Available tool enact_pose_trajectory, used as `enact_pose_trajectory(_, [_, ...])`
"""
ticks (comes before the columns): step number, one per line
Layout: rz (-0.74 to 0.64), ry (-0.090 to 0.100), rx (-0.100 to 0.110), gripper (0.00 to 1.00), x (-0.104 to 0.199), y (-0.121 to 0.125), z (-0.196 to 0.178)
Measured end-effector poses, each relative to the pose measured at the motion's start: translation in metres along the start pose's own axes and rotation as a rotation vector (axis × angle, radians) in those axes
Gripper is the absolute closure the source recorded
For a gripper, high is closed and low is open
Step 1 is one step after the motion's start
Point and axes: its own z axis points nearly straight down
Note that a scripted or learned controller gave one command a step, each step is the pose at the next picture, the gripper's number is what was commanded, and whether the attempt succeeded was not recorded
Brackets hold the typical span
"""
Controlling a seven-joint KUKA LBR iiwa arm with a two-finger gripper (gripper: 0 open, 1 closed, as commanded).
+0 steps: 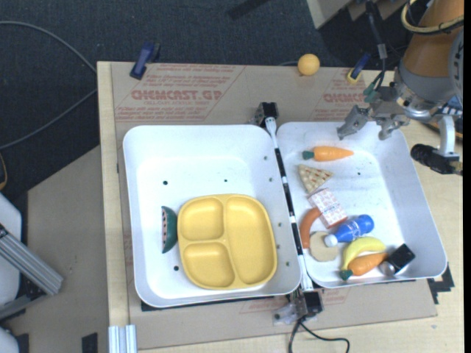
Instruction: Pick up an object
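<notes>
White plastic makes up both bins. The left bin (140,197) carries a yellow divided plate (224,240) toward its 6 o'clock side, and a watermelon slice (168,229) lies touching the plate's 9 o'clock edge.

The right bin (412,190) is the crowded one. A carrot (330,153) lies near its 12 o'clock end, and a waffle wedge (313,176) sits just below it. Next comes a small pink-and-white packet (327,206), then a sausage (307,226), a round biscuit (321,245) and a blue bottle (351,229). At 5 o'clock a banana (362,248), a second carrot (365,264) and a black block (399,258) are bunched together.

My gripper (374,123) hangs over the right bin's 1 o'clock corner with the fingers spread apart and nothing between them. The nearest object, the first carrot, lies toward 7 o'clock of it, apart from it.

An orange ball (309,65) rests on the bench (184,87) beyond the bins.
</notes>
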Motion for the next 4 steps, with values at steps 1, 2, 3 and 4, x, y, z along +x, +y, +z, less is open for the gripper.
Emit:
enact_pose_trajectory(1, [-0.001,-0.001,-0.007,0.00,0.046,0.011,0.092])
enact_pose_trajectory(2, [-0.004,-0.003,-0.016,1.00,0.047,0.014,0.078])
enact_pose_trajectory(3, [-0.003,0.002,-0.005,1.00,0.129,-0.016,-0.040])
enact_pose_trajectory(4, [-0.001,0.001,0.000,0.00,0.127,-0.017,-0.037])
